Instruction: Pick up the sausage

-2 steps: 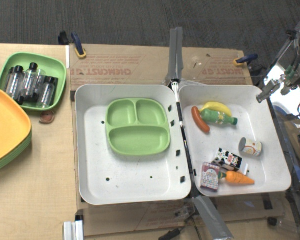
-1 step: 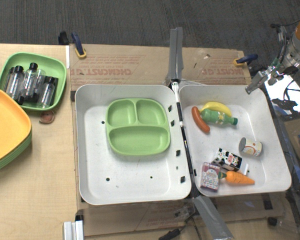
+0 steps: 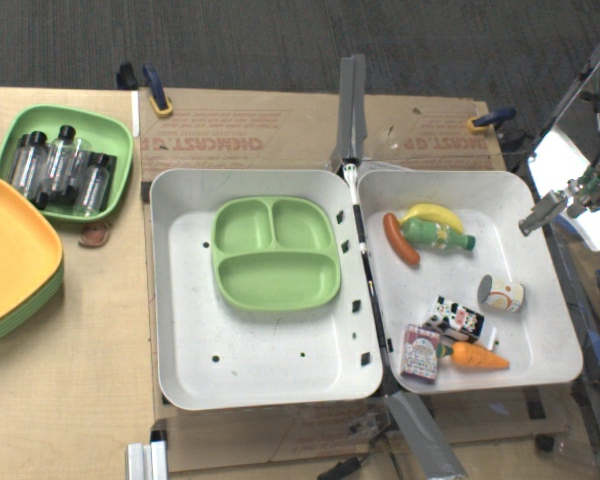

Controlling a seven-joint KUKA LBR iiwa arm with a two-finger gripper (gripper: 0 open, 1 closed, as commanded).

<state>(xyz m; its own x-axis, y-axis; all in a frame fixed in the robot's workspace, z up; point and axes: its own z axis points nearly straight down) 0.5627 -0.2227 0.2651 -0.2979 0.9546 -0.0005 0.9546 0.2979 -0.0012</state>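
1. Camera view, from above at a slant: two white bins side by side, left bin (image 3: 180, 368) and right bin (image 3: 550, 298).
2. In the right bin, at about 10 o'clock: sausage (image 3: 401, 240), red-orange, lying slantwise, upper end toward 11 o'clock, lower end toward 5 o'clock.
3. Just beside the sausage, at its 3 o'clock: green bottle (image 3: 437, 234), seemingly touching it, with a banana (image 3: 432, 214) behind at 12 o'clock.
4. Toward 5 o'clock in the same bin: cup (image 3: 502, 294), carton (image 3: 458, 319), pink box (image 3: 421, 353), carrot (image 3: 477, 357), all well apart from the sausage.
5. In the left bin: green tray (image 3: 275, 251), three compartments, nothing in them.
6. At 3 o'clock of the view, over the right bin's rim: gripper (image 3: 540, 216), partly seen, well apart from the sausage; whether spread or closed, cannot tell. Nothing seen held.
7. Step in hand, as judged: reaching across toward 9 o'clock to hover above the sausage.
8. To do it well, probably: turn the wrist for a pinch across the short width, at the middle.
9. Risk: contact with the bottle on the 3 o'clock side; little room there, so a grasp nearer the free lower end looks safer.
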